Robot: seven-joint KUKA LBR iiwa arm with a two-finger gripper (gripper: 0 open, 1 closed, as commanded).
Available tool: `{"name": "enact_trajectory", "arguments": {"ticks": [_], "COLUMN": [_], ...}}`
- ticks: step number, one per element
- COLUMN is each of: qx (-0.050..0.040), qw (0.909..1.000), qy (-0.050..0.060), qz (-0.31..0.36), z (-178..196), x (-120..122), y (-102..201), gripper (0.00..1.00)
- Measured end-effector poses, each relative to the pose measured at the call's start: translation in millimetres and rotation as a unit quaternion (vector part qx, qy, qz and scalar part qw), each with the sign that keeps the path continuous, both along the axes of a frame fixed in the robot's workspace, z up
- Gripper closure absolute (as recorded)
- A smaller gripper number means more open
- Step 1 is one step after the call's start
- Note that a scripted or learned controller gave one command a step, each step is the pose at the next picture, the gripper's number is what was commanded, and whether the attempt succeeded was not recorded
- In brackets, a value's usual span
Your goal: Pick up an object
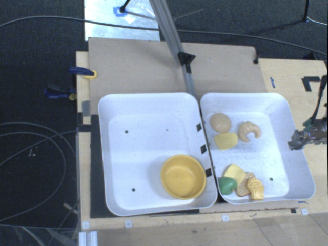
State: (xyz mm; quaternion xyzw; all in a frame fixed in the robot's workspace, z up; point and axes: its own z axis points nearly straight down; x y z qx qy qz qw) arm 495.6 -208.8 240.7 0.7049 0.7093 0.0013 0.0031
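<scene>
The right bin [279, 106] holds several small toy foods. A round tan bun [220, 122], a tan croissant [249, 130] and a flat yellow piece [226, 141] lie near its back left. At its front left corner sit a yellow wedge [234, 172], a green piece [227, 185] and a ridged yellow corn-like piece [255, 188]. My gripper [298, 140] hangs at the bin's right rim, well to the right of the croissant, touching none of the foods. Nothing is visibly held in it.
A yellow bowl [183, 176] stands in the left bin [128, 111], near its front right corner. A grey pole [169, 24] slants across the brown board behind the bins. Black clips [203, 148] join the two bins along their shared rim.
</scene>
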Motion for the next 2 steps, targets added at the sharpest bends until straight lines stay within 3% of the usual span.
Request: {"name": "enact_trajectory", "arguments": {"ticks": [1,2], "qx": [0.0015,0.0022], "qw": [1.0000,1.0000], "qy": [0.002,0.002], "qz": [0.002,0.003], "z": [-2.2,-1.4], "x": [6.9,6.1], "y": [43.6,107.3], "gripper": [1.00,1.00]}}
